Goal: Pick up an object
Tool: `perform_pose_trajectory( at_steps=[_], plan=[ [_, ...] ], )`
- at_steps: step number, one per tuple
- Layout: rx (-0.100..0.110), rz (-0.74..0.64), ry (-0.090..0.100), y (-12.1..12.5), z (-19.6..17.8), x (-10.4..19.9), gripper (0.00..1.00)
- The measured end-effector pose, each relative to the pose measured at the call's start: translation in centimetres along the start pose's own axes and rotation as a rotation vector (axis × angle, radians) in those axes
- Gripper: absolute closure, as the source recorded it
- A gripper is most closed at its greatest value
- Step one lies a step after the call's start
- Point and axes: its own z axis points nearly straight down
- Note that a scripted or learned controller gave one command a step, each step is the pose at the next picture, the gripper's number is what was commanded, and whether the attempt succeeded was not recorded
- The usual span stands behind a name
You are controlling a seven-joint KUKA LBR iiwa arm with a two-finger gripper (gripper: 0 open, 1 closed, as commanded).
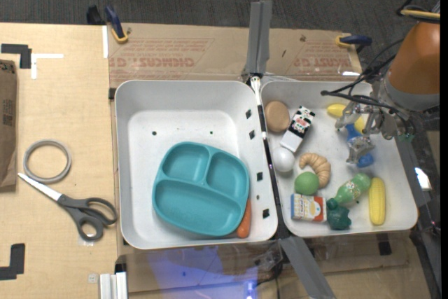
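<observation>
A grey robot arm with an orange band reaches in from the right, its gripper [361, 143] lowered over the upper right part of the right-hand white bin [406, 224]. The metal fingers point down and appear slightly parted, but whether they are spread or pressed together cannot be told. A small blue object [365, 160] sits directly under the fingertips, seemingly touching them; no grasp is clearly visible. A yellow object [337, 110] lies just above and left of the gripper. Below the gripper lie a corn cob [377, 200] and a green toy [352, 190]. To the gripper's left are a croissant [316, 167], a black-and-white cow-patterned carton [297, 128] and a brown egg [277, 116]. Well to the left, the other bin [140, 108] holds a teal divided plate [201, 188].
</observation>
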Motion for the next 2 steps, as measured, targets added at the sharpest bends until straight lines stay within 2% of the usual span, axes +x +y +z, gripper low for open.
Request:
perform_pose_trajectory(
  at_steps=[1,2],
  plan=[
    [-0.001,-0.005,0.005,-0.4,0.1,2.1,0.00],
    [0.000,-0.038,0.001,0.0,0.0,0.1,0.00]
  ],
)
